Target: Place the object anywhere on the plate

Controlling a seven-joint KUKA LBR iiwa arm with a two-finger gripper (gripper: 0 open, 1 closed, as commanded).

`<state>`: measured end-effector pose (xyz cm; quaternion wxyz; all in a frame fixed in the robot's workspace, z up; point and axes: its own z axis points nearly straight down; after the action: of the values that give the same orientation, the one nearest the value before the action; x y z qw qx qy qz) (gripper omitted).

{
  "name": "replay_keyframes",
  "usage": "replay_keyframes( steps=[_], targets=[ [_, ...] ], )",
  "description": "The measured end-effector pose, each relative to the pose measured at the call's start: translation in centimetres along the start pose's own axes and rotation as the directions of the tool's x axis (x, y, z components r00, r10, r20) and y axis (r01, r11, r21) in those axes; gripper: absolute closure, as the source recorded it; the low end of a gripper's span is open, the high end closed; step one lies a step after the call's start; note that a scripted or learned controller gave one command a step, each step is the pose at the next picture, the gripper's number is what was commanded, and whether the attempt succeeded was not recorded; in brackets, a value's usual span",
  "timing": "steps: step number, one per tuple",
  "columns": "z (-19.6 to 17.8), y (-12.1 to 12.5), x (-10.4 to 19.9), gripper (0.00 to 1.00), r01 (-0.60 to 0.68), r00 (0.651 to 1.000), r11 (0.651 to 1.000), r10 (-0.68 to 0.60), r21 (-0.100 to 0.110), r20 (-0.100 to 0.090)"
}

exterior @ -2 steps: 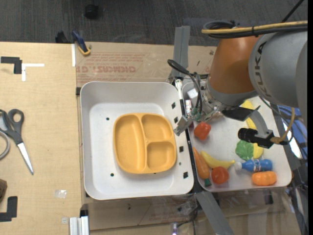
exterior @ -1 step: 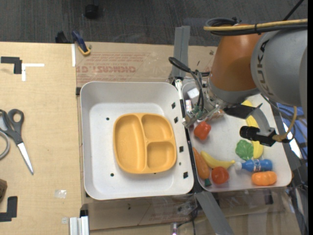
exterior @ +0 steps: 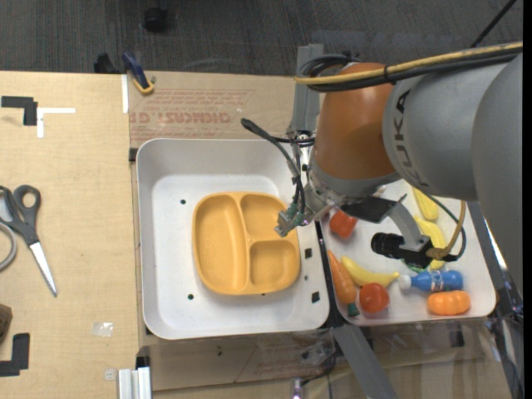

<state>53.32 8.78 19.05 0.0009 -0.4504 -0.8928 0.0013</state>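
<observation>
A yellow plate (exterior: pixel 245 242) with three compartments lies in the left white bin (exterior: pixel 162 248). My gripper (exterior: pixel 291 219) hangs over the plate's right rim, near the wall between the two bins. Its tip looks small, grey and greenish, and I cannot make out any object at it. The grey arm with its orange band (exterior: pixel 353 131) covers the upper part of the right bin.
The right bin (exterior: pixel 482 306) holds toy food: an orange carrot (exterior: pixel 342 278), a banana (exterior: pixel 370 270), a red tomato (exterior: pixel 374 298), a blue bottle (exterior: pixel 436 282), an orange piece (exterior: pixel 449 303) and a red piece (exterior: pixel 342 223). Scissors (exterior: pixel 29 231) lie on the bench at left.
</observation>
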Motion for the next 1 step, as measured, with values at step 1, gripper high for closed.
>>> replay_keyframes(
  steps=[1],
  targets=[
    [-5.12, -0.4, 4.19, 1.0, 0.059, 0.998, 0.998, -0.059, -0.002, 0.001]
  ],
)
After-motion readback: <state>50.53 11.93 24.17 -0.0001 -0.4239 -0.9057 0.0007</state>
